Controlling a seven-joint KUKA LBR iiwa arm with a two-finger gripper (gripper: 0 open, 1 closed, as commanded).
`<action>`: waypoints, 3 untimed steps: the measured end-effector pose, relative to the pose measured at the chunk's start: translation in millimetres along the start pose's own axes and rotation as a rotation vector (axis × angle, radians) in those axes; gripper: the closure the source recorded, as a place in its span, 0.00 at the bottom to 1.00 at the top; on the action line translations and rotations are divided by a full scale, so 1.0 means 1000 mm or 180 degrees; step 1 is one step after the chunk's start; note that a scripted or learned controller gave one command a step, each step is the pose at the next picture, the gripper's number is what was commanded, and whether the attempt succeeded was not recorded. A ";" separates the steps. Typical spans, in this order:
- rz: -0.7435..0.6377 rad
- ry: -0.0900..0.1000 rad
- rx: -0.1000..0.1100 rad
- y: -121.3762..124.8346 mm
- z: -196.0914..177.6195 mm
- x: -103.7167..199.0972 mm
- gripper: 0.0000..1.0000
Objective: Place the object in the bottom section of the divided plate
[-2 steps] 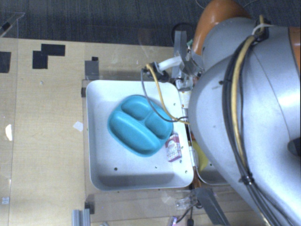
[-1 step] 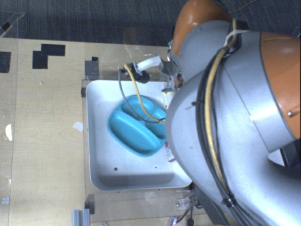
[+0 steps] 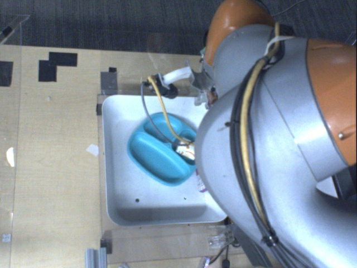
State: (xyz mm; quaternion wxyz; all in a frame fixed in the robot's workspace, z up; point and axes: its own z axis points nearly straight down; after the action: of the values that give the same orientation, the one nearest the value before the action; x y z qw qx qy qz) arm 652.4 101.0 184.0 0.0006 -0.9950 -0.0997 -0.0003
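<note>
Here the big grey arm with its orange bands (image 3: 279, 144) takes up most of the right half of the camera view and hangs over the right side of the shallow white plastic bin (image 3: 120, 161), hiding that edge and whatever lies past it. The light wooden table (image 3: 50, 166) runs out to the left, with black square marks (image 3: 56, 65) near its far edge and a small white scrap (image 3: 92, 148) just left of the bin. A grey metal bracket (image 3: 109, 81) stands at the bin's far-left corner.

Inside the bin lies the blue divided plastic plate (image 3: 156, 152), tilted on a diagonal, with 1 large section toward the lower left and smaller sections toward the upper right. A yellow cable (image 3: 162, 111) and a dark cable (image 3: 144, 102) loop down from a white fitting (image 3: 177, 75) at the wrist and cross over the plate's upper sections.

The pincer itself is hidden under the arm's bulk at the plate's right rim, so I cannot tell how it stands. A small pale, brownish thing (image 3: 185, 149) shows at that rim, right at the arm's edge; whether it is the object to be placed, or is held, cannot be told.
</note>
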 end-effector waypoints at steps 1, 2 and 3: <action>-0.0009 -0.0006 -0.0005 0.065 0.000 -0.005 0.00; -0.0013 -0.0002 -0.0005 0.106 -0.067 -0.019 0.00; -0.0037 -0.0005 -0.0006 0.165 -0.122 -0.025 0.00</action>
State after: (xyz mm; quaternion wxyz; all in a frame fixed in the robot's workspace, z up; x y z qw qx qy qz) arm 660.6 -66.0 306.2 -0.0004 -0.9944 -0.1054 0.0003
